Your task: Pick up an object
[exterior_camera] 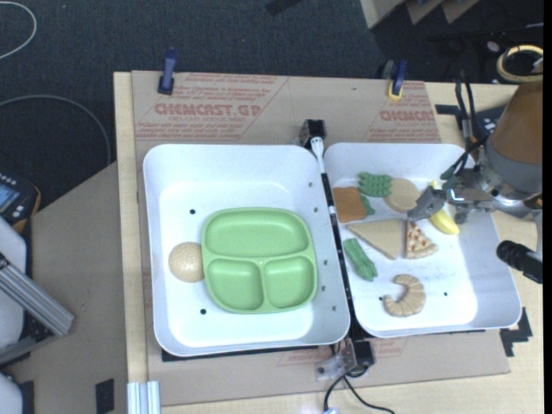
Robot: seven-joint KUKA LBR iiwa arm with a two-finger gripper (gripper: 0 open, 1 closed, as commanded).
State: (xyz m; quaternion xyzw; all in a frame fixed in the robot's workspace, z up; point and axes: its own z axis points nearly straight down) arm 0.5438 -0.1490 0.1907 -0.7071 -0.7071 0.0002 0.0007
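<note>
Two white bins on a brown board over dark carpet, arm in from the right.

Gripper [429, 203] low over right bin [483, 313], above pizza slice [419, 241], beside banana [443, 222]; finger spread impossible to tell, nothing visibly held. Also there: croissant [405, 295], sandwich wedge [381, 235], toast [348, 203], two green vegetables. Left bin [172, 184]: green divided tray [259, 259], bun [185, 261] touching. Blue clamps [167, 71] on the board's far edge.

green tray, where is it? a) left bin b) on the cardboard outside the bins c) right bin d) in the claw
a: the green tray lies flat in the left bin, beside a round tan piece, while the claw is over the right bin.
</note>
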